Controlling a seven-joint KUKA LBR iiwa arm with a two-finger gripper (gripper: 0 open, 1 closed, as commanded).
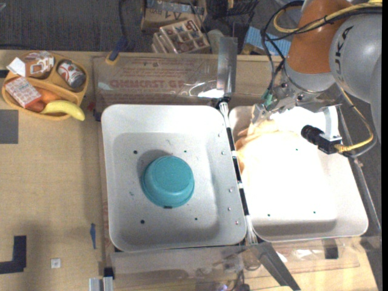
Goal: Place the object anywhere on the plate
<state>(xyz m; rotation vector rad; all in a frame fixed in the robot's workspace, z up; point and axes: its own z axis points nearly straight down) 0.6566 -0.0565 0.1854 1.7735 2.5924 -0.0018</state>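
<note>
One teal plate (168,180) lies alone in the left bin (121,126).

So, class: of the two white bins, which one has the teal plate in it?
The left bin: the round teal plate sits in its middle. The right bin lies under the gripper, with a pale orange object at its left edge.

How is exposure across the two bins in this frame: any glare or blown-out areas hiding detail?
Camera view: the right bin is overexposed, its floor washed to near-pure white; an orange-tinted blur at its left wall cannot be identified. The left bin is evenly lit grey, and the teal plate reads sharply. Glare streaks the clear plastic sheet behind the bins. The gripper looks soft against the bright floor.
</note>
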